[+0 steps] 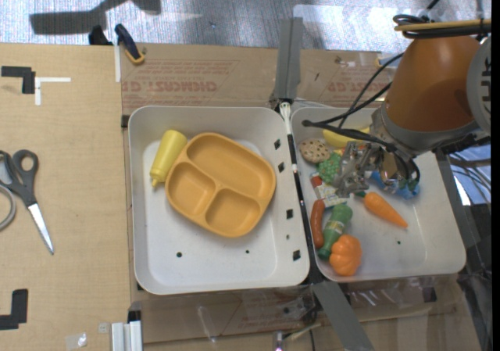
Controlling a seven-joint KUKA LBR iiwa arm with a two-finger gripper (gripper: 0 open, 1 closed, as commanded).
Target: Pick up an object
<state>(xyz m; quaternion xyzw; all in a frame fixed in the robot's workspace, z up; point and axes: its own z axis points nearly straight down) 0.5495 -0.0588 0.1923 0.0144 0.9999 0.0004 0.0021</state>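
Camera view: pincer (358, 173) sits low in the right bin (437, 259), down among the toy food clutter, arm (433, 84) coming in from the right above it. Can't tell whether it is open or closed, and nothing is clearly seen between its tips, so no hold claimed.

Just beside the pincer on the bin's far-left side: round cookie (314, 150). Behind it, toward the arm: yellow banana piece (340, 137). Right of it, just beside: carrot (385, 209) lying flat and a blue item (388, 180) partly hidden under the wrist. Below-left, near: green bottle (337, 222) and red sausage (316, 222). Further below: orange pumpkin (346, 255). The green piece (331, 165) touches or nearly touches the pincer, cannot tell which; judged the likely pick target since the pincer is lowered right there.

Well apart, left of the pincer in the left bin (148, 263): yellow divided plate (218, 183), with a yellow bottle (166, 155) leaning against its rim.

Far left on the desk (62, 185): scissors (27, 193), unrelated to the pick.

Judgement: grasp stage, lift not done.
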